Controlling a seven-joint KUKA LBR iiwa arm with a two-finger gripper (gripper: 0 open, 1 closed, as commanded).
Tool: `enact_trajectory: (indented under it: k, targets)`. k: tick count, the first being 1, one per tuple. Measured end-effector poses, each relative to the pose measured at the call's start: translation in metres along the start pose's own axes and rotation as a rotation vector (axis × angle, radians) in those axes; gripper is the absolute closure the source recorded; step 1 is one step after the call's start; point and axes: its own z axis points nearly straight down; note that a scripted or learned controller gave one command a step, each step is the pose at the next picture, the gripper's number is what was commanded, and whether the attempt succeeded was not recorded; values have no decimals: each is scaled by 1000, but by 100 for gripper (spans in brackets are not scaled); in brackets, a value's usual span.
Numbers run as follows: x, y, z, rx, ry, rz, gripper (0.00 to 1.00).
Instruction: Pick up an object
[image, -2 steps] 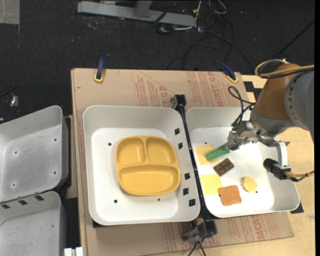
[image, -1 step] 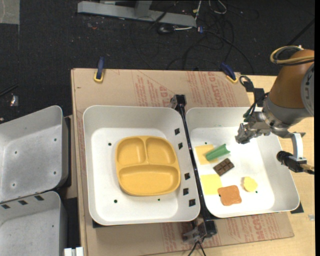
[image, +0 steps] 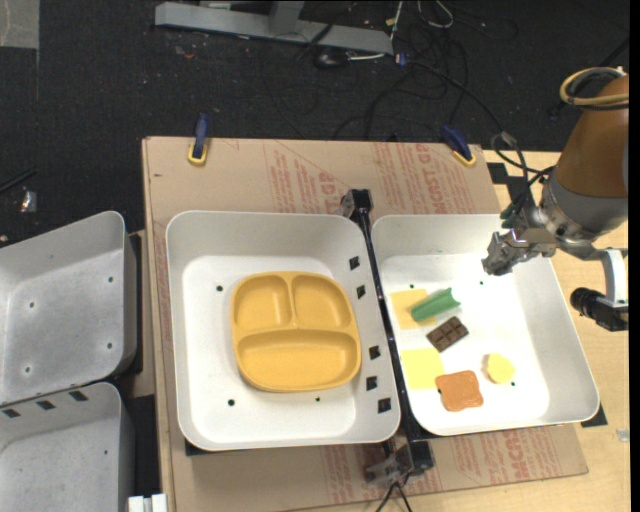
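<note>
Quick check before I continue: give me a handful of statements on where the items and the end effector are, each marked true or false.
1. The yellow divided plastic plate lies in the left white bin. True.
2. The green block lies on that plate. False: it lies in the right white bin, overlapping a pale yellow square piece.
3. The dark brown chocolate-bar piece is in the right bin. True.
4. The end effector hangs over the left bin. False: it is over the right bin's far part.
5. The orange toast-shaped piece is between the end effector's fingers. False: it lies on the bin floor, apart.
</note>
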Motion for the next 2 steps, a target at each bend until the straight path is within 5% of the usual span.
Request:
enact_trajectory:
  k: [1,2]
  targets:
    - [1,5,-43,-1,0,-1,100]
    - [56,-9,-30,7,4,-5,100]
